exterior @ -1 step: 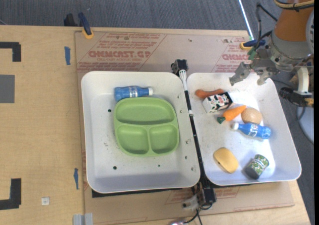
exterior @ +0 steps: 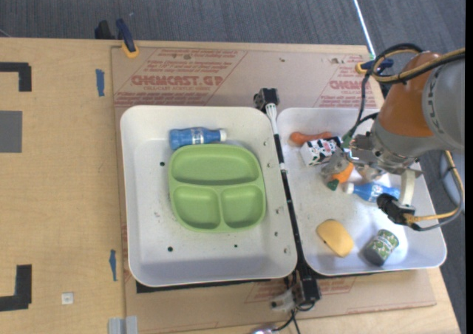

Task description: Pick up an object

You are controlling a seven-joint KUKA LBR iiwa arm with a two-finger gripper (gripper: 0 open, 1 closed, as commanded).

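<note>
Arm lowered over a cluster of small objects in the right bin (exterior: 436,251).

The gripper (exterior: 367,170) is seen near the middle of the right bin, above an orange-and-green piece (exterior: 338,176) and a small blue bottle (exterior: 375,191); its state cannot be told. The blue bottle is laid with its long axis running toward the bin's right edge, slightly toward the near edge. A black-and-white carton (exterior: 322,149) and an orange item (exterior: 301,137) are placed near the far left corner. A yellow object (exterior: 335,237) and a green can (exterior: 380,246) are found by the near edge. In the left bin (exterior: 140,199), a green divided plate (exterior: 217,186) is centred, with a blue bottle (exterior: 195,137) laid along its far side, cap toward the right edge.
</note>
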